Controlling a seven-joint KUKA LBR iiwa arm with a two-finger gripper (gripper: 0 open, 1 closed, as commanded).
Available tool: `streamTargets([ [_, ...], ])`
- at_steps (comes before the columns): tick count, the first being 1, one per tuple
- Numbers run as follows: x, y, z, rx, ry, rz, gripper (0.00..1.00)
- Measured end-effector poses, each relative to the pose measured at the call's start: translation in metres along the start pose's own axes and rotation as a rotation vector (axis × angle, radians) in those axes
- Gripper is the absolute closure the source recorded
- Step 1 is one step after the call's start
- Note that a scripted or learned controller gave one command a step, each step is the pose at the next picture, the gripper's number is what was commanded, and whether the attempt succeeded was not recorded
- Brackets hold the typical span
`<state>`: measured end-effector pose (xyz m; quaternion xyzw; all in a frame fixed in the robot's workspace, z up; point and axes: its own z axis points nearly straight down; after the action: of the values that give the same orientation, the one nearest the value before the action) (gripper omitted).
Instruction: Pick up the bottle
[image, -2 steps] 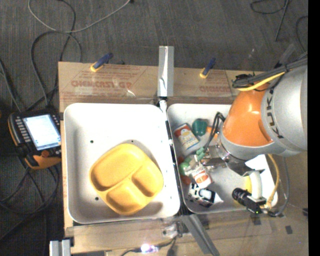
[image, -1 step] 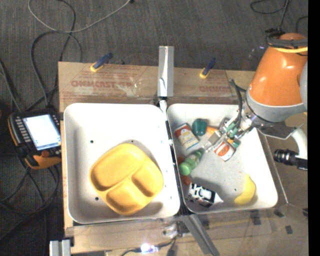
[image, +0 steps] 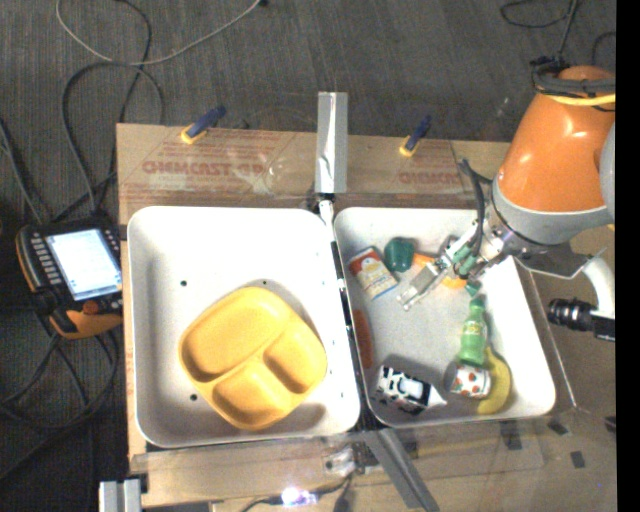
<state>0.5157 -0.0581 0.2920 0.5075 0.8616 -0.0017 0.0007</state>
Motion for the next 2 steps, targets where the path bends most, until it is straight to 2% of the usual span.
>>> streamTargets([
  [1,-0.006,-0.041,0.109,0.001,0.005,0.011,0.0],
  [2,-0.046,-0.04,0.2,-0.006,-0.001,0.159,0.0],
])
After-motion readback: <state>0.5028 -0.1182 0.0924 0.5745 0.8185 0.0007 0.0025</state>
